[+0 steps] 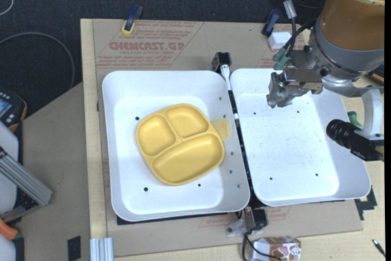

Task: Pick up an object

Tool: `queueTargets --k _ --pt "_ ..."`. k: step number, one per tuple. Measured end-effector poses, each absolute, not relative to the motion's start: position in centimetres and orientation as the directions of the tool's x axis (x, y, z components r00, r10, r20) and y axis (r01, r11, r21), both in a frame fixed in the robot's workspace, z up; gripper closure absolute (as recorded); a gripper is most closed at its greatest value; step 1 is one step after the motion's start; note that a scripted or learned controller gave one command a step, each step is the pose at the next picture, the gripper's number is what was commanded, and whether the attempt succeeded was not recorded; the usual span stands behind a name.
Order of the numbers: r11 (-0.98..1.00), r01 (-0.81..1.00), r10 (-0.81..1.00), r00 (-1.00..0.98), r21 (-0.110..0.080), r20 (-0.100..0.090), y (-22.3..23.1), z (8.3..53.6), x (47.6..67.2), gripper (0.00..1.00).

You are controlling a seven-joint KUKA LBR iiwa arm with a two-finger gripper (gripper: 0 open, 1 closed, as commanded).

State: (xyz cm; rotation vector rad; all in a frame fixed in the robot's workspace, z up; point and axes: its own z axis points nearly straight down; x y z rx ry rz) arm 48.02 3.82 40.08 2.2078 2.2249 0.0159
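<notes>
bench [153, 40]: brown board, printed lettering, two shallow white bins side by side on it.
left bin [116, 131]: holding one yellow divided plate [178, 143], three compartments, lying flat and face up near the middle, small tab pointing toward the dividing wall.
right bin [293, 162]: bare white floor with faint specks, nothing graspable seen on it.
grey arm [354, 15] with orange band: reaching in from the right, wrist over the upper part of the right bin.
gripper [280, 96]: hanging over the upper left of the right bin, well apart from the plate. cannot tell whether open or closed; too dark and small here. nothing visibly held.

risks, as judgement:
- descending here would likely close on bare bin floor, since the only object sits in the other bin.
- crossing to the left bin too low could clip the raised rims between the bins or the black clip [221, 62] at their top junction.
- plate wide, smooth, low; probably too broad to span, so rim or divider grip needed, likely to slip or tip out on lifting.
- pressing down on one edge could skate the plate against the bin wall.
</notes>
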Motion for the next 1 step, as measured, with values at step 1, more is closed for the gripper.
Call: queueTargets --k 1 --pt "0.006 1.0 1.0 -0.006 0.006 0.002 10.01 44.88 47.97 1.0"
